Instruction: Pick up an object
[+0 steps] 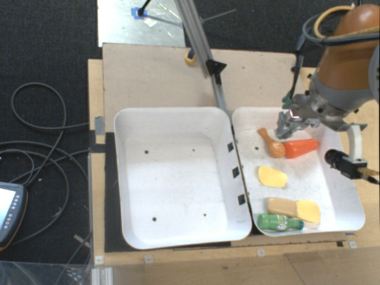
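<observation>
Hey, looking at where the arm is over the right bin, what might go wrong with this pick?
The gripper hangs by the orange carrot and the chicken drumstick, which touch; closing there may catch both or push one aside. The carrot looks tapered and smooth, so it might slip. It also lies near the right bin wall.

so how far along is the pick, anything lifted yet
Done: the tool has reached the right bin, above the chicken drumstick and carrot. In hand: nothing visibly held. Left: grasp and lift one; all the toys lie on the bin floor.
</observation>
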